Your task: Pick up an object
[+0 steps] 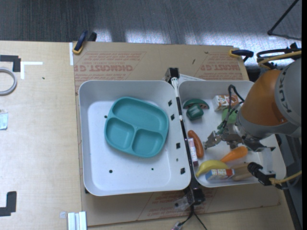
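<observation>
Reaching into the right bin [268,174] from the right, the gripper [214,139] hangs low over the bare floor beside the hot dog [195,144]; whether it is parted or closed I cannot tell, and nothing shows clamped in it. Nearest candidates are toy foods, probably hollow plastic: light, rigid and rather slick, not fragile. The hot dog, a red sausage in a tan bun, lies lengthwise along the bin's left wall; pinching across its narrow middle looks safest, though the wall crowds one side. The orange carrot [234,154] tapers, so take it at the thick end. The yellow banana [211,166] curves against a small labelled packet [221,174] near the front wall and may roll. A dark green piece [195,108] sits toward the back. In the left bin [85,143] rests a teal divided plate [136,127]
</observation>
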Controlling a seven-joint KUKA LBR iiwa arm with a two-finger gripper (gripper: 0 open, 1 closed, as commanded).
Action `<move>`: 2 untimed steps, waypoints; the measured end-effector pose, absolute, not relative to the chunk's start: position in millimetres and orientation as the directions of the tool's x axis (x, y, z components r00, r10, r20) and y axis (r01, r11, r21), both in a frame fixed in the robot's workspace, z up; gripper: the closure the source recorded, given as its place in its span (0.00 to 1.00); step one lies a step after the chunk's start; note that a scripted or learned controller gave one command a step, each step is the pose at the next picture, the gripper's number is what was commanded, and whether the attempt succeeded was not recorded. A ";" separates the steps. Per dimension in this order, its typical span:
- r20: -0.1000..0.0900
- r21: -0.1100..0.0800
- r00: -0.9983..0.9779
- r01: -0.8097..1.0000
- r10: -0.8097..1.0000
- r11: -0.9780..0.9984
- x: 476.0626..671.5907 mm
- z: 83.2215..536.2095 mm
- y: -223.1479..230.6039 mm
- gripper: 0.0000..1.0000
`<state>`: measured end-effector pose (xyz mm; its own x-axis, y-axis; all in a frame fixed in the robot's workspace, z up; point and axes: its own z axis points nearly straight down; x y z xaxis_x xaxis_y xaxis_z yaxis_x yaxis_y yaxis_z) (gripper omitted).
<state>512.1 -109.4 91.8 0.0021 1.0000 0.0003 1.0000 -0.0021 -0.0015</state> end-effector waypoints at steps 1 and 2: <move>0.000 0.000 0.002 1.000 1.000 -0.002 477.7 92.3 -167.4 0.00; 0.012 -0.007 -0.002 1.000 1.000 0.002 521.5 91.6 -217.3 0.00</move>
<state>521.5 -217.3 91.6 -0.0019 0.9999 0.0117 1.0000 0.0019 -0.0070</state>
